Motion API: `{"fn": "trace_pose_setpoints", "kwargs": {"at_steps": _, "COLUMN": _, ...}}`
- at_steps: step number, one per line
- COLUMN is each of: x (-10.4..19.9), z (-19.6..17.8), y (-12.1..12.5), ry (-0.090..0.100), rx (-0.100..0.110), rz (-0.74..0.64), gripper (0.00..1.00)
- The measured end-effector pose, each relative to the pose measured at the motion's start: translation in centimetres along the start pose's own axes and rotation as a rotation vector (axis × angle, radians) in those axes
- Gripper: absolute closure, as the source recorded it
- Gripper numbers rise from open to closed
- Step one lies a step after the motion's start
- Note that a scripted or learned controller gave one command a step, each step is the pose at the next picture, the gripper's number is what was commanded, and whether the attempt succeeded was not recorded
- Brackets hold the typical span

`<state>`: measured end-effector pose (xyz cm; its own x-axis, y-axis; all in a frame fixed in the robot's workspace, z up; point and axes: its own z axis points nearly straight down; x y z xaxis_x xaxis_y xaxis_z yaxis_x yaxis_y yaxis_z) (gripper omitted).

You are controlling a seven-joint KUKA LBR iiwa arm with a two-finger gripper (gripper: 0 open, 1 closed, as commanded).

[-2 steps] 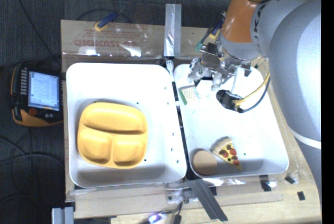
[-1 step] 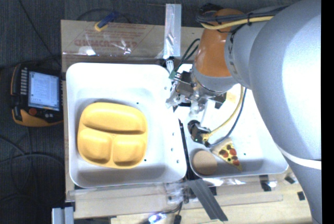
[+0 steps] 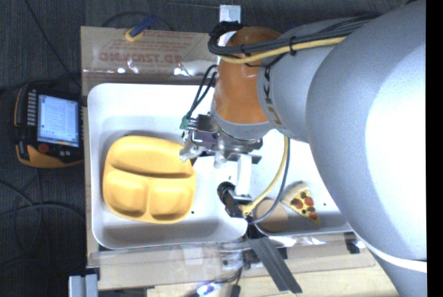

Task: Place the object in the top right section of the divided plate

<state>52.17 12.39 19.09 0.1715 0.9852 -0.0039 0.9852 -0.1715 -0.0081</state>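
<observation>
A yellow divided plate lies in the left bin, with one long section along its upper side and two smaller ones below. My gripper hangs under the orange wrist band, right at the plate's right edge and above the bin floor. Nothing shows between its metal parts. A toy pizza slice with red spots lies in the right bin, below and to the right of the gripper, partly hidden by the grey arm.
The large grey arm covers most of the right bin. A flat cardboard sheet lies behind the left bin. A handheld control pendant sits on the floor to the left. A metal rail runs along the front edge.
</observation>
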Motion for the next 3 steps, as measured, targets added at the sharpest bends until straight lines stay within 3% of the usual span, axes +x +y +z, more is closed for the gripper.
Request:
{"fn": "trace_pose_setpoints", "kwargs": {"at_steps": 1, "x": 4.5, "z": 6.5, "y": 0.5, "ry": 0.0, "rx": 0.0, "rz": -0.329, "gripper": 1.0}}
{"fn": "trace_pose_setpoints", "kwargs": {"at_steps": 2, "x": 8.1, "z": -1.3, "y": 0.9, "ry": -0.002, "rx": -0.003, "rz": -0.641, "gripper": 1.0}}
{"fn": "trace_pose_setpoints", "kwargs": {"at_steps": 3, "x": 11.1, "z": 0.1, "y": 7.2, "ry": -0.004, "rx": -0.004, "rz": -0.785, "gripper": 1.0}}
